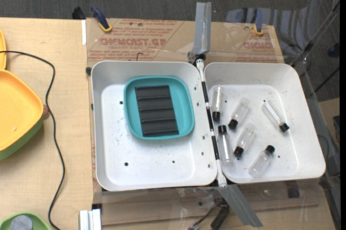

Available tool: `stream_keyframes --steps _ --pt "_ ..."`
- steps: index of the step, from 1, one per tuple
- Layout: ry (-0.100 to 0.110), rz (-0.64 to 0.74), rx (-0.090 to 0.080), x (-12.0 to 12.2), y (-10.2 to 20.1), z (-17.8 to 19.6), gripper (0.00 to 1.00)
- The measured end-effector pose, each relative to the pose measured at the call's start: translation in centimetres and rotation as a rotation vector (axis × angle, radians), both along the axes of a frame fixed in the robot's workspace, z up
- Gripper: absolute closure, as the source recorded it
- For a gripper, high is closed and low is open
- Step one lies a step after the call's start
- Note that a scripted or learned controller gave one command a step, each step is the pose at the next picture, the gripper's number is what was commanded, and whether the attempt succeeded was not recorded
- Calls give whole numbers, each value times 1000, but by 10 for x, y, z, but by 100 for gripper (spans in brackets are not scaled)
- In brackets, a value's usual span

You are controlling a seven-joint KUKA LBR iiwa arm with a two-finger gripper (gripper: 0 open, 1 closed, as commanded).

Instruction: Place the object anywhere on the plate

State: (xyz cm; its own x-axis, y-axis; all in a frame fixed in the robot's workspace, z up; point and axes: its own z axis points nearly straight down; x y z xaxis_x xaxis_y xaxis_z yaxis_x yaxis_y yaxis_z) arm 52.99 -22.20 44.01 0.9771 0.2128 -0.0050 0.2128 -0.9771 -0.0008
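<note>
**Open floor around the plate; vials crowd the right bin**

In the left bin [108, 169] the teal plate [186, 110] sits toward the back centre, carrying a dark ribbed insert [157, 110]. Bare white floor runs along the plate's left side and across the whole front, giving wide room to come down.

The right bin [303, 115] is scattered with six clear, black-capped vials [240, 110]; two lie close against the divider [208, 115]. The gaps between them are narrow, with freer floor along the back wall and the front right corner.

An upright grey post [203, 32] stands behind the divider.
</note>
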Motion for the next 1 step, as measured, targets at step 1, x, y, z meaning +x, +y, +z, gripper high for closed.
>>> stream_keyframes --steps 1 --pt "2 -14 1 -19 0 0 0"
